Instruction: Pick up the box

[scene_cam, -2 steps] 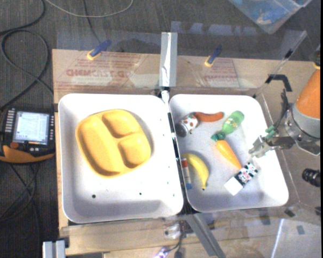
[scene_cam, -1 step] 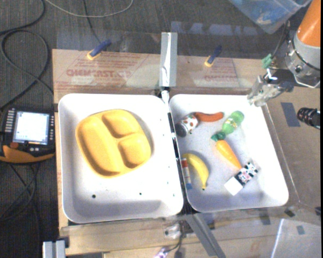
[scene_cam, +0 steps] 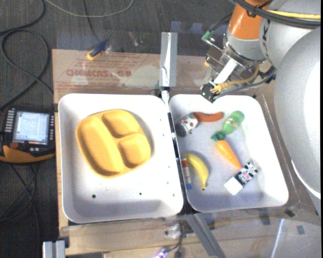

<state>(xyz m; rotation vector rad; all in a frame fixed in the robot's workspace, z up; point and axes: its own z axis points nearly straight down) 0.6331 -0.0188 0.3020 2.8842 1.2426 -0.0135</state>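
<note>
The box (scene_cam: 241, 178) is a small white carton with black cow patches, lying tilted near the front right corner of the right bin (scene_cam: 269, 195). My gripper (scene_cam: 213, 90) hangs above the far rim of that bin, near its back left. It is well away from the box, about a bin's length behind it. Nothing shows in the gripper.
The right bin also holds a carrot (scene_cam: 226, 151), a green bottle (scene_cam: 232, 120), a sausage (scene_cam: 209, 116), a banana (scene_cam: 198, 168), a small red-and-white toy (scene_cam: 188, 123) and a pen (scene_cam: 187, 172). A yellow divided plate (scene_cam: 114, 142) lies in the left bin (scene_cam: 70, 198). A pendant (scene_cam: 25, 134) sits off the bench at left.
</note>
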